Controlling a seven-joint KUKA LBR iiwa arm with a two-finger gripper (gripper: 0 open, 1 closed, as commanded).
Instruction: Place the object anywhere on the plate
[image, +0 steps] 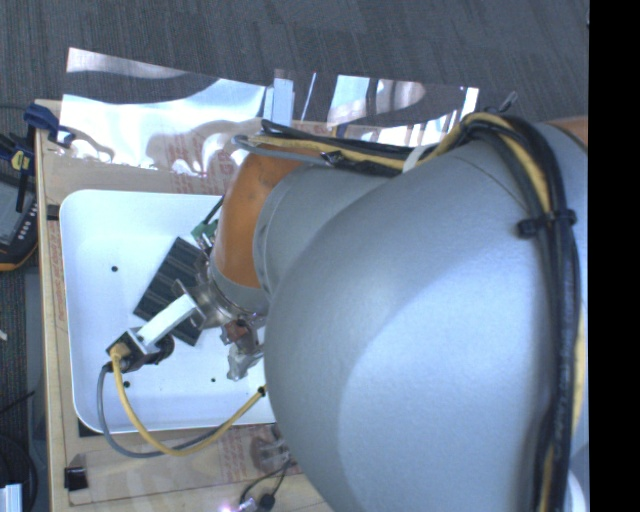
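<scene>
The arm is reaching in from the right and leaning low over the left bin, its grey body covering most of the view and nearly all of the right bin. The orange band is sitting just above the wrist, and the tool is hanging below it over the bin floor, pointing down toward the white bottom. How far the tool is standing open I cannot tell, since its tips are small and partly masked by the wrist hardware; nothing is showing between them. A yellow cable is looping from the wrist fittings across the bin's near edge, slack so the wrist can turn freely.

The object and the plate are not making themselves out anywhere on the bare part of the bin floor; both are probably lying under the arm. The low, bent-over pose suggests the arm is working close to the surface, either seeking a grasp or coming in to set something down, but which one is uncertain. Crumpled foil is standing along the far side of the bins, likely as a screen.
</scene>
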